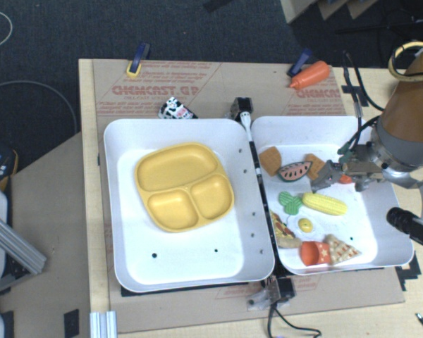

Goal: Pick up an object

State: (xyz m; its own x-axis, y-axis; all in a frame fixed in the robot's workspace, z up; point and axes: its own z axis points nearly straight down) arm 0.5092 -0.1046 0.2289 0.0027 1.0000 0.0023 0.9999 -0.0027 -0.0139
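Note:
My gripper (327, 175) hangs low over the middle of the right bin (382, 225), reaching in from the right. It sits just right of a brown toy piece (315, 163) and a watermelon slice (294, 170), and above a yellow corn cob (325, 203). A small red-orange bit (346, 179) shows beside the gripper; I cannot tell whether it is held. A brown cookie (270, 160), a green piece (290, 202), a fried egg (304, 224), a pizza slice (342, 249) and a red piece (309, 253) also lie in this bin.
The left bin (190, 260) holds a yellow divided plate (183, 186). On the bench behind the bins lie an orange carrot-like toy (310, 74), a black-and-white toy (175, 108) and a blue-yellow clamp (136, 60). The arm's orange band (409, 111) rises at the right.

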